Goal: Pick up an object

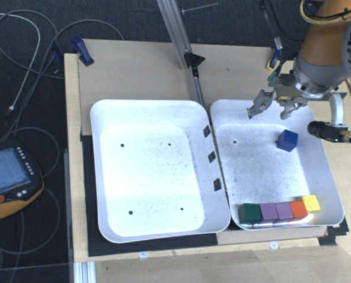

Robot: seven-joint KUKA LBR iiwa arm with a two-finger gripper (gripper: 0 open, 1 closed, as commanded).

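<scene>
A blue cube (287,140) lies in the upper right part of the right bin (246,164). Along that bin's front edge stand several cubes in a row: green (250,212), two purple (277,211), orange (298,208) and yellow (311,203). My gripper (274,107) hangs over the bin's back rim, up and to the left of the blue cube. Its two fingers are spread apart with nothing between them.
The left bin (105,158) lies beside the right one, with black clips (211,156) along the shared wall. A metal pole (175,34) slants up from between the bins. A teach pendant (7,175) and cables lie left of the bench.
</scene>
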